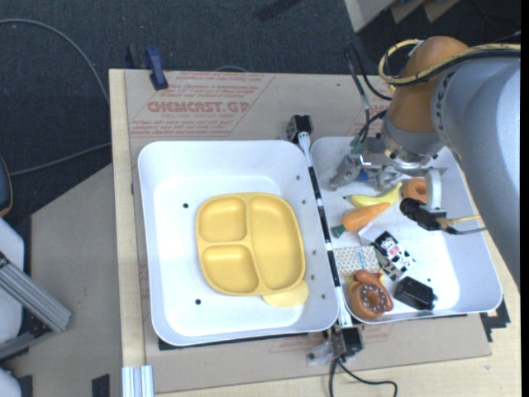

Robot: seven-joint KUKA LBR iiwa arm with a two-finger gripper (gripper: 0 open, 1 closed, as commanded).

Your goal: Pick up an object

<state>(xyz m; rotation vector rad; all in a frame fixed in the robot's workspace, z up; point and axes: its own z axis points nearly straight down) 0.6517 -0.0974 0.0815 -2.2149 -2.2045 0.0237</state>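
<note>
Sitting in left bin [165,222]: yellow tray [250,245] (three compartments).

The left bin [165,180] offered open white floor along its top, left side and lower-left corner; a yellow divided plate [248,242] took up its middle and right. The right bin [471,279] was crowded: a banana [376,197], a carrot [364,216], a patterned toy [390,251], a pretzel-like piece [369,296] and a black block [413,292] lay close together, with a bare strip of floor along its right side. The arm [463,81] hung over its upper part, and the hand [388,172] crowded the space above the banana.
</note>
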